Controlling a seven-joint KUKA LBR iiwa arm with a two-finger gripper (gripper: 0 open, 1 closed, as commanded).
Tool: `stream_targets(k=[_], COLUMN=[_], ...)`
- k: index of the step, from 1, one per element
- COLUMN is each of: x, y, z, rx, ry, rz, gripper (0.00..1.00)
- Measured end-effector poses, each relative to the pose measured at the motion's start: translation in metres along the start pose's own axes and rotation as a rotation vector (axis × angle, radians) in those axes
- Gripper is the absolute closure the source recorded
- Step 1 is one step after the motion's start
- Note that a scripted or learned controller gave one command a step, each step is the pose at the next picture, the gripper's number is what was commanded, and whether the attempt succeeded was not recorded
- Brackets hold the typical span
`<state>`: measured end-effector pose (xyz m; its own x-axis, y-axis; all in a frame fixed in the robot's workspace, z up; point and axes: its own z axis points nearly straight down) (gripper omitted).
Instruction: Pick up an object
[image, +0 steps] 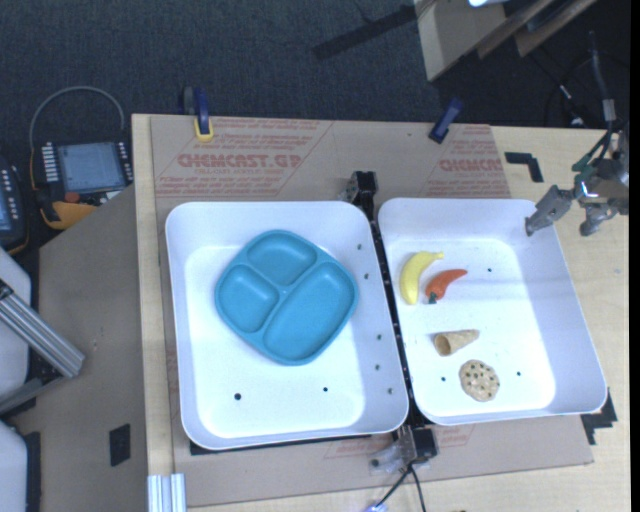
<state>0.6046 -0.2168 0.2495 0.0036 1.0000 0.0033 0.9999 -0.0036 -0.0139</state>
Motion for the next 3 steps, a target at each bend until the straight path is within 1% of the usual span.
stream_targets(k=[1, 2, 3], x=[0.001, 0.003, 0.005], y=[0.003, 0.004, 0.005], z=[-0.008, 0.035, 0.095], rx=[-0.013, -0.009, -0.012], ry=[-0.003, -0.002, -0.003], rz=[-0.004, -0.004, -0.004], gripper=[0.00, 0.00, 0.00])
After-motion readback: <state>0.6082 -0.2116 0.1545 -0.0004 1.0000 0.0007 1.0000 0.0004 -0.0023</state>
